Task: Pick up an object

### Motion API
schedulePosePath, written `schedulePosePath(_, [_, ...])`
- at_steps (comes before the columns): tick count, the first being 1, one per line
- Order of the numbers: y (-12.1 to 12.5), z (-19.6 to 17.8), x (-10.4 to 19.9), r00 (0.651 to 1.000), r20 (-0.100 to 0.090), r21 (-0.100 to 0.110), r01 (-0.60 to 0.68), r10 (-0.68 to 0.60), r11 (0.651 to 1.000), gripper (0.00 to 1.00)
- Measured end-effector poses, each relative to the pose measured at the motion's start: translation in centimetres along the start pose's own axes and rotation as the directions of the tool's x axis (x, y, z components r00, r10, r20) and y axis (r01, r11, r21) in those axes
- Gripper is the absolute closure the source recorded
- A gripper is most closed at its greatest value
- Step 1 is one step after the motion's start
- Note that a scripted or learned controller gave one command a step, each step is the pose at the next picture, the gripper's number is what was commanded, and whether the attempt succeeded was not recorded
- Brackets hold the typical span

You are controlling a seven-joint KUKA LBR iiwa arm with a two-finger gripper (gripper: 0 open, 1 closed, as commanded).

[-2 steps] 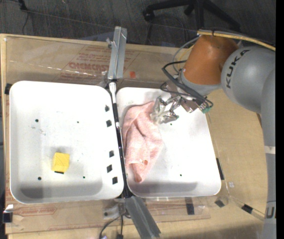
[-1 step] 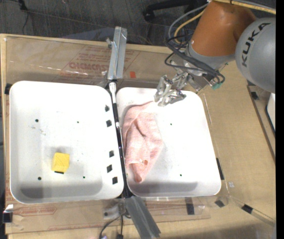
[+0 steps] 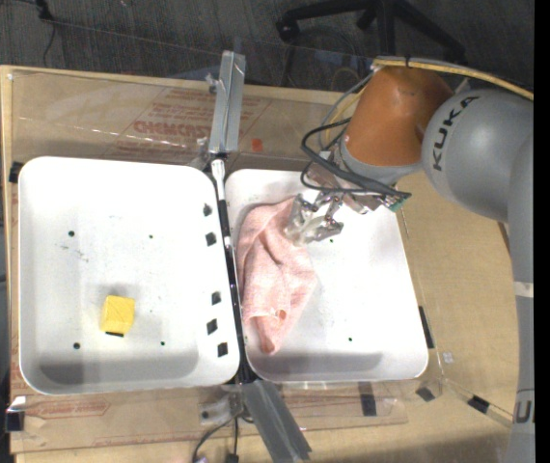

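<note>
Looming at my right, the arm (image 3: pixel 468 143) sets its gripper (image 3: pixel 316 218) on the pink cloth (image 3: pixel 273 268) in the right bin (image 3: pixel 381 336), fingers pinching its upper fold; yellow block (image 3: pixel 118 314) sits in the left bin (image 3: pixel 53 201)

Pink cloth (image 3: pixel 273 268) soft, matt; white bins (image 3: pixel 53 258) smooth plastic.

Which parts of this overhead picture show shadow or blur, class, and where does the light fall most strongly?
Camera view: the white bins are bright, nearly washed out; a soft shadow lies along the left bin's near wall; the gripper over the pink cloth looks slightly blurred; the yellow block is fairly sharp.
</note>
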State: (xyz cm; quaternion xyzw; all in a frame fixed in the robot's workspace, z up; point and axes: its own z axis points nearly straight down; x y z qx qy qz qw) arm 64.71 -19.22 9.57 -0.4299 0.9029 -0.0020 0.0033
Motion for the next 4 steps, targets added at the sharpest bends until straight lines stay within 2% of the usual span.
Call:
schedulePosePath(1, [3.9,-9.3,-4.2,0.99,-0.001,-0.004,0.14,-0.14,0.99,1.0])
schedulePosePath(2, [4.5,-13.1,-7.3,0.939,0.0,-0.006,0.344,-0.344,0.939,1.0])
schedulePosePath(3, [3.4,-4.9,-6.0,0.764,0.003,-0.006,0.646,-0.646,0.764,1.0])
schedulePosePath(4, [4.8,-12.8,-7.1,0.782,0.002,-0.006,0.623,-0.623,0.782,1.0])
